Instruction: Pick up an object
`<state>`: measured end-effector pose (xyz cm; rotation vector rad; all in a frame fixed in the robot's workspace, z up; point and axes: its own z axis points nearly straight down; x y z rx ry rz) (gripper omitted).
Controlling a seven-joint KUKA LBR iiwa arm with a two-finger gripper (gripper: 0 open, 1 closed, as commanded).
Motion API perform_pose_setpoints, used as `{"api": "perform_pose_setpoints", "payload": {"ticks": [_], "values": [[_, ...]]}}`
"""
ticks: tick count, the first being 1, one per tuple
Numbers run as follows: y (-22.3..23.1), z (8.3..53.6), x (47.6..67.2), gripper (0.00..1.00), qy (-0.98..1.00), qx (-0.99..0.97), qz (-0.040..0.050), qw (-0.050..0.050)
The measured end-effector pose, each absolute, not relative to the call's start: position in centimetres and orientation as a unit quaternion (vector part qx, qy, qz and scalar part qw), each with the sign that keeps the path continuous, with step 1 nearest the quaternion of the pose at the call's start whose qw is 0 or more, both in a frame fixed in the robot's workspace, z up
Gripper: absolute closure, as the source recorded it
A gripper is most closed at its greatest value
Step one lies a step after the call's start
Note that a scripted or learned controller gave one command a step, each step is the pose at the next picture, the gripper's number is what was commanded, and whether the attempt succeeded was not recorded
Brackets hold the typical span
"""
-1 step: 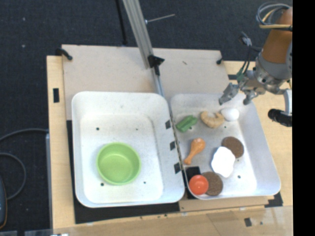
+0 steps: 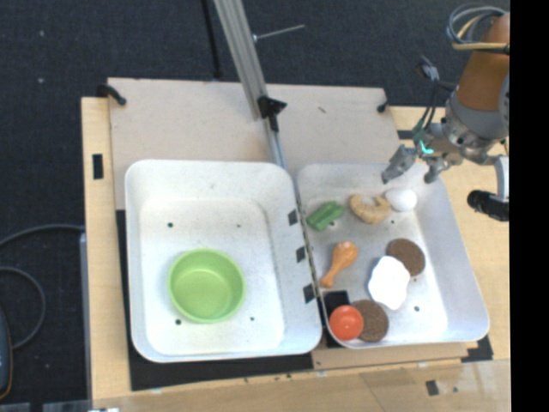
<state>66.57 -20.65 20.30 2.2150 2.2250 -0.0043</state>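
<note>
Objects for picking are crowded into the right bin (image 2: pixel 455 264): a white egg-shaped piece (image 2: pixel 401 200) near the far wall, a tan lumpy piece (image 2: pixel 369 209) just beside it, a green piece (image 2: pixel 324 216) toward the divider, an orange drumstick-shaped toy (image 2: pixel 338 263) in the middle, a brown disc (image 2: pixel 407 256) with a flat white piece (image 2: pixel 389 282) partly over it, and a red ball (image 2: pixel 346 322) touching a second brown disc (image 2: pixel 372 320) at the near edge. The left bin (image 2: pixel 146 196) carries a green bowl (image 2: pixel 206 285) alone — a likely drop spot, judging by how the stock sits on the arm's side. The gripper (image 2: pixel 415 166) hangs above the right bin's far corner with its two fingers (image 2: pixel 395 166) spread apart and nothing between them; that spread suits a descent onto something small. It stands nearest the egg-shaped piece, so that looks like the probable target, though nothing confirms it. Smooth and rounded, it could roll or squirt out of a pinch, and the tan piece beside it leaves little room for a finger. The grasp has not begun — no object is lifted.
</note>
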Motion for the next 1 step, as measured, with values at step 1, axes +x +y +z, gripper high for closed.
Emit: {"api": "perform_pose_setpoints", "payload": {"ticks": [1], "values": [[-20.46, 16.02, 66.94, 0.00, 0.709, 0.705, -0.0016, 0.000]]}}
